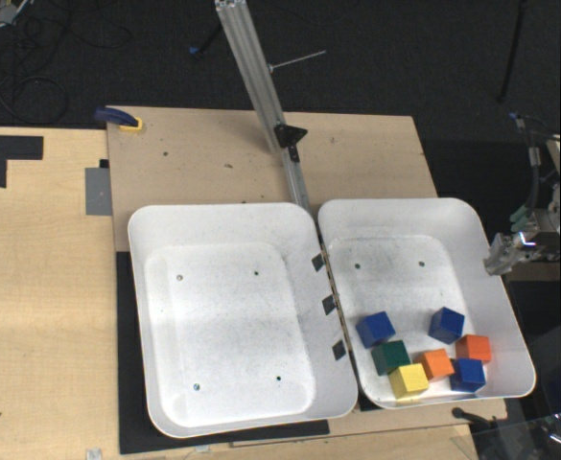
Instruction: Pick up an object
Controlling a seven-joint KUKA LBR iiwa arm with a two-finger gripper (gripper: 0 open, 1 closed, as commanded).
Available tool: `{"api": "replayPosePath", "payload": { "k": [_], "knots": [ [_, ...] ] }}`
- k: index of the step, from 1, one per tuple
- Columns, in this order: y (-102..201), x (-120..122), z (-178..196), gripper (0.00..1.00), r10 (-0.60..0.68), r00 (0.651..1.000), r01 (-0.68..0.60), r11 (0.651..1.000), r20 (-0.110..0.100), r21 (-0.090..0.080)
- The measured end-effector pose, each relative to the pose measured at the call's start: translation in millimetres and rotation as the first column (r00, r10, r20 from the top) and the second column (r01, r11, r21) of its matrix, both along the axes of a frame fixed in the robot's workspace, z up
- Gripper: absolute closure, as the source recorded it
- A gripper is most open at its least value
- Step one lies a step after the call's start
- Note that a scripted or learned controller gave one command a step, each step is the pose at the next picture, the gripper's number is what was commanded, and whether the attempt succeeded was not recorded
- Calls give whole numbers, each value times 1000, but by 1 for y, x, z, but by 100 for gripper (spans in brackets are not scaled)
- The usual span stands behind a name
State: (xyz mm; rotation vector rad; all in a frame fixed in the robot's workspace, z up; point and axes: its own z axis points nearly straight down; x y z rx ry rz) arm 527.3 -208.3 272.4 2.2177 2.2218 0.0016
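Several small cubes lie in the front part of the right bin (pixel 405 223): a blue cube (pixel 375 328), a second blue cube (pixel 446 323), a dark green cube (pixel 389 356), a yellow cube (pixel 409 379), an orange cube (pixel 437 363), a red-orange cube (pixel 474 348) and a third blue cube (pixel 468 374). My gripper (pixel 510 250) hangs just outside the right bin's right rim, level with the bin's middle and well behind the cubes. Nothing is seen in it.
The left bin (pixel 222 223) stands beside the right one, with black clips (pixel 329 304) along the shared rim. A slanted aluminium rail (pixel 261 89) rises behind the bins. A blue clamp (pixel 117 117) sits at the bench's back left corner.
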Motion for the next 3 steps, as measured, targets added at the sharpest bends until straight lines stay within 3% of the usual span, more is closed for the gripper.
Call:
{"api": "replayPosePath", "payload": {
  "k": [2,3],
  "knots": [
    [95,20,-30,100,2,1000,-2,1000,-7,4],
    [139,28,-26,100,1,1000,-1,1000,-5,2]
  ]
}}
